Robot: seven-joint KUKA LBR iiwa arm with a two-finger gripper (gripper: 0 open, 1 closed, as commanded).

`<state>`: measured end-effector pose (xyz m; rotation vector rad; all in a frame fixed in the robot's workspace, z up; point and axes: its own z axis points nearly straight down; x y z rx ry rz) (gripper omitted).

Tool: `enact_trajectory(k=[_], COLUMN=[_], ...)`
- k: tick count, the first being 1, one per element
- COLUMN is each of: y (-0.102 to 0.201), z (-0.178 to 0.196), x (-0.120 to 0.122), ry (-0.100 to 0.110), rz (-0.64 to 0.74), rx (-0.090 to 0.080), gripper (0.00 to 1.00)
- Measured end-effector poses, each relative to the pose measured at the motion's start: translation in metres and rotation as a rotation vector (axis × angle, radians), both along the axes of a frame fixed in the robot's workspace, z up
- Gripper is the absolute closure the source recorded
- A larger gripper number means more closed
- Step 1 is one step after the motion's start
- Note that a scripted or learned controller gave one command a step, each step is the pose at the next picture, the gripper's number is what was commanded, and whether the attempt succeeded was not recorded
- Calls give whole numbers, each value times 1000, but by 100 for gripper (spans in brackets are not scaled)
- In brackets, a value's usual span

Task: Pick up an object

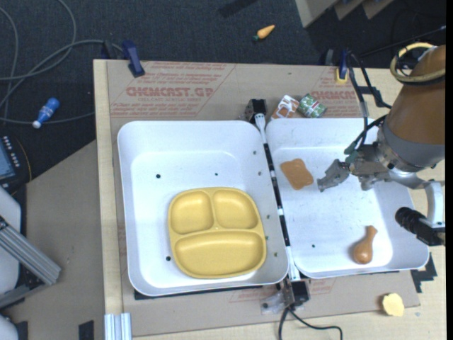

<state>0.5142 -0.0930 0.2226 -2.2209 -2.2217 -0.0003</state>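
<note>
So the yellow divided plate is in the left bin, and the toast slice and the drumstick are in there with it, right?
Not quite. The camera view shows the yellow divided plate alone in the left bin. The toast slice and the drumstick lie in the right bin, the toast near the gripper.

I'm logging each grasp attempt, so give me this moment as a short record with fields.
left bin: yellow divided plate
right bin: toast piece, drumstick toy
gripper: above right bin, beside the toast piece, nothing between its fingers
bench outside bins: crumpled packet, small yellow piece
</note>
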Motion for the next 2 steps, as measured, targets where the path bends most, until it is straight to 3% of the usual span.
enact_trajectory(k=[1, 2], y=[24, -9], z=[-41, -99], x=[56, 77], ry=[-1, 5], rz=[4, -3], rx=[0, -1], gripper=[0, 0])
